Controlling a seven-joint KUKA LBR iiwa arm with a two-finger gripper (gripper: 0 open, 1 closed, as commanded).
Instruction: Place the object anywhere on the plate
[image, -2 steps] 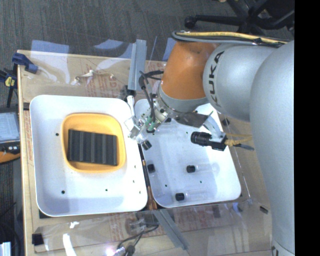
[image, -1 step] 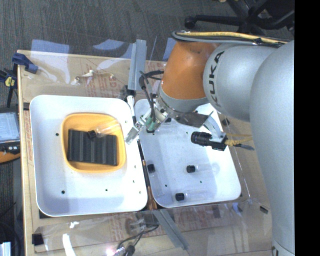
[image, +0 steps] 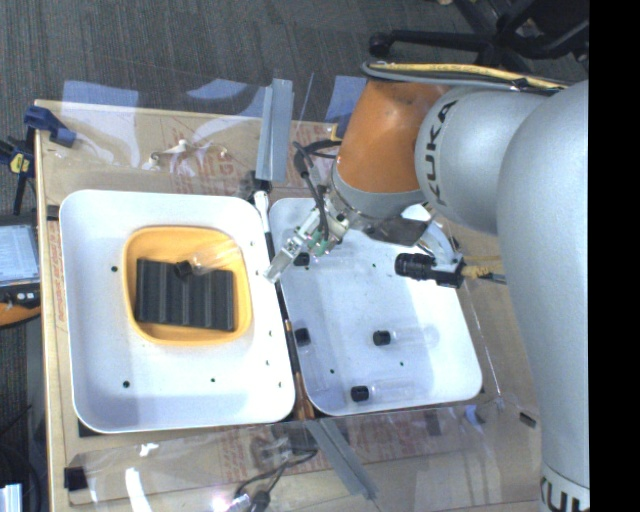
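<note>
At frame centre, my hand (image: 290, 255) hovers between bins; I cannot tell its grip, and the yellow plate (image: 187, 243) could be missed.

2 white bins (image: 100, 390) sit side by side on the tabletop (image: 120, 130). A blue clamp (image: 45, 125) grips its far left corner.

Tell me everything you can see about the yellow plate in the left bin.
The yellow plate is a rounded square with a raised yellow rim, apparently plastic. It lies flat slightly left of centre in the left bin. A dark ribbed rectangular piece covers most of its inside. By that piece's upper edge lies a clear bottle-like object with a dark cap. The gripper is over the right bin's upper left corner, away from the plate.
</note>
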